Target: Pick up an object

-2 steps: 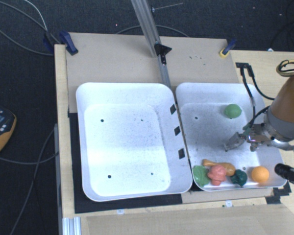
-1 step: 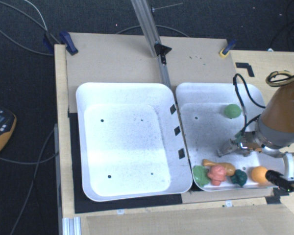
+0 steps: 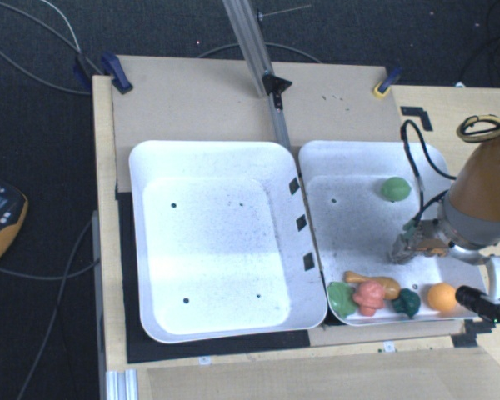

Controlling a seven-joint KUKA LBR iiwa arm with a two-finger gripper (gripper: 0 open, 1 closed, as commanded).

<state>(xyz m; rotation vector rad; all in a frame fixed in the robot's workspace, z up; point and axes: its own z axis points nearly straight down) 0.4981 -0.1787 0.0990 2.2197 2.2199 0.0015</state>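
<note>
White speckled bins [image 3: 208, 165] hold a green ball [image 3: 395, 189], orange ball [image 3: 441, 297], pink toy [image 3: 368, 296].

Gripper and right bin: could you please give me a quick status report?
Gripper low over right bin floor, nothing seen between fingers. Green ball apart, behind it. Toys and orange ball clustered along near wall.

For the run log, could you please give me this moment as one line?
arm: over right bin | gripper: low on bin floor, nothing seen held | green ball: apart, behind | orange ball: front edge
</note>
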